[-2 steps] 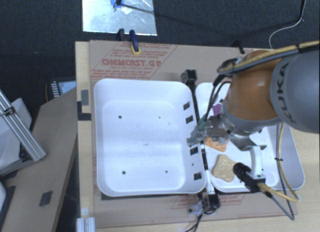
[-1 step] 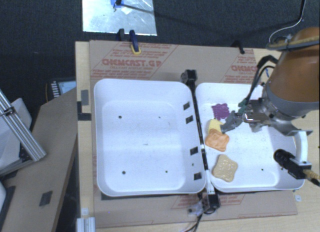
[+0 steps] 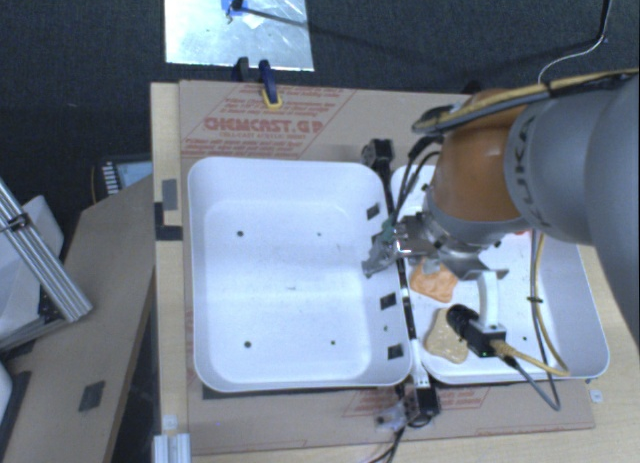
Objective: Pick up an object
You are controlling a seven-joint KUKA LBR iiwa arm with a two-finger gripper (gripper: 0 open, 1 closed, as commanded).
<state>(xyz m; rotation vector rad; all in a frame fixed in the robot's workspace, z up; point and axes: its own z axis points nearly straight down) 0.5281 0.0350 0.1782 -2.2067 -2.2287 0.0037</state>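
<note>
My gripper [image 3: 385, 249] hangs low over the left edge of the right bin [image 3: 590, 336], close to the divider between the two bins. An orange object [image 3: 432, 283] lies in the right bin just right of and below the gripper, partly covered by the wrist. In front of it, near the bin's front left corner, rests a tan, rounded object [image 3: 443, 341]. The bulky grey arm with its orange band [image 3: 480, 176] hides most of the right bin. Nothing can be seen between the gripper's fingers.
The left bin [image 3: 215, 251] stands beside the right one, both on a cardboard sheet [image 3: 265, 121]. A blue and yellow clamp [image 3: 268, 83] sits at the cardboard's back edge. A shiny metal sheet [image 3: 240, 11] lies behind it. Cables [image 3: 545, 351] trail over the right bin's front.
</note>
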